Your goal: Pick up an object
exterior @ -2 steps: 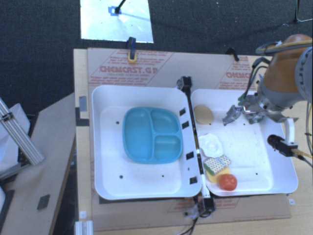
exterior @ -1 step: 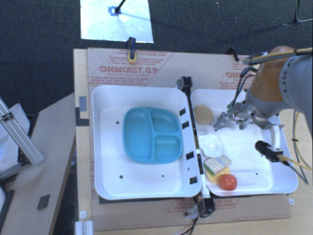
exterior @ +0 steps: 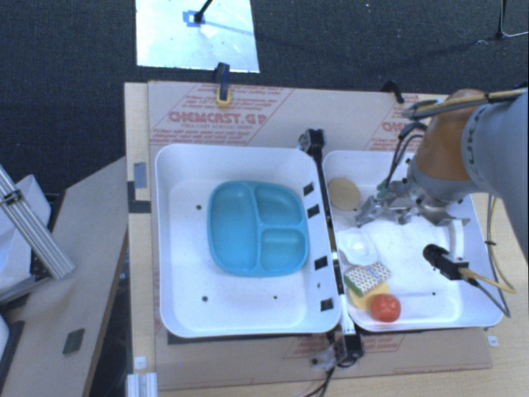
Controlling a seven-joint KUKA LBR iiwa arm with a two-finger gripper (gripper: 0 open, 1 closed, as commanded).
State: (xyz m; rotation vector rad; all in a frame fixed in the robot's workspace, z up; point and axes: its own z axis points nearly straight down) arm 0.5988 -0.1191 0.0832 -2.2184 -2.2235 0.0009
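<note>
In the right bin (exterior: 471, 304) lie a tan round disc (exterior: 344, 193) at the far left, a white lump (exterior: 357, 246) below it, a checkered block on a yellow piece (exterior: 366, 278), and a red ball (exterior: 384, 308) near the front. My gripper (exterior: 382, 212) hangs low in this bin, just right of the tan disc and above the white lump. Nothing shows held in it.
The left bin (exterior: 178, 222) holds a blue divided plate (exterior: 256, 227). A black divider strip (exterior: 322, 222) runs between the bins. The grey arm with its orange band (exterior: 446, 147) covers the right bin's far right part.
</note>
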